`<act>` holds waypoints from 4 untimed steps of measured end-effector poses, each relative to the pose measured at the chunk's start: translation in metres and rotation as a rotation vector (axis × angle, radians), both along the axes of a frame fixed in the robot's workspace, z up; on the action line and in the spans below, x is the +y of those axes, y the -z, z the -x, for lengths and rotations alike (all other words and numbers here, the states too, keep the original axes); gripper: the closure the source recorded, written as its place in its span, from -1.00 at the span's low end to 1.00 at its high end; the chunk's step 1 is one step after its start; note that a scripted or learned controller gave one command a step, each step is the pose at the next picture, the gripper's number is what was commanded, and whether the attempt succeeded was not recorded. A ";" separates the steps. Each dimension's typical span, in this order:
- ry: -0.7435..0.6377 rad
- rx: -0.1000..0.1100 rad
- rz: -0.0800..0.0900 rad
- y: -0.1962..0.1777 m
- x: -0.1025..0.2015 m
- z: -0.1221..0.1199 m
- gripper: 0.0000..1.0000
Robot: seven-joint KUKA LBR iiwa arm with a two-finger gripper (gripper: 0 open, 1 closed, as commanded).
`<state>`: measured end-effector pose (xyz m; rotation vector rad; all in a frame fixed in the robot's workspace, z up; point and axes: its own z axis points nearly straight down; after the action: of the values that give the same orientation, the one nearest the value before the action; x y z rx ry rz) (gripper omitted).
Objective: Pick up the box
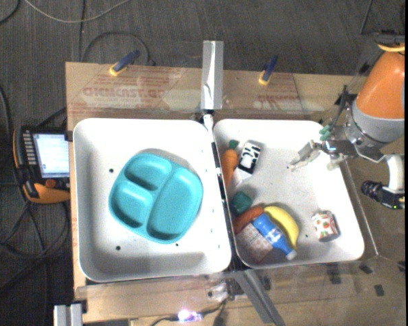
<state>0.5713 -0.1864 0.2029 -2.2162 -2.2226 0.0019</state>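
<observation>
Glossy printed cubic box (325, 225), smooth white bin (347, 250)

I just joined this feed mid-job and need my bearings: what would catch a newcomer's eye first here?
The turquoise divided tray stands out most, lying alone in the left bin. Next comes the arm's orange band at the right edge, with the gripper hovering over the right bin. A banana, carrot and small box lie there.

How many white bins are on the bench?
2. The left bin holds a teal divided plate. The right bin holds a banana, a small box and other things.
</observation>
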 end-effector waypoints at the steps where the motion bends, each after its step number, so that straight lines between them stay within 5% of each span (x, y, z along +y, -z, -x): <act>1: 0.071 -0.002 0.003 0.109 0.016 -0.012 -1.00; 2: 0.371 -0.014 0.012 0.112 0.066 -0.055 -1.00; 3: 0.413 -0.014 0.005 0.112 0.031 -0.012 -1.00; 4: 0.612 0.010 0.004 0.114 0.014 -0.090 -1.00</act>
<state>0.6611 -0.1726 0.0890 -2.7790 -1.4498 0.0163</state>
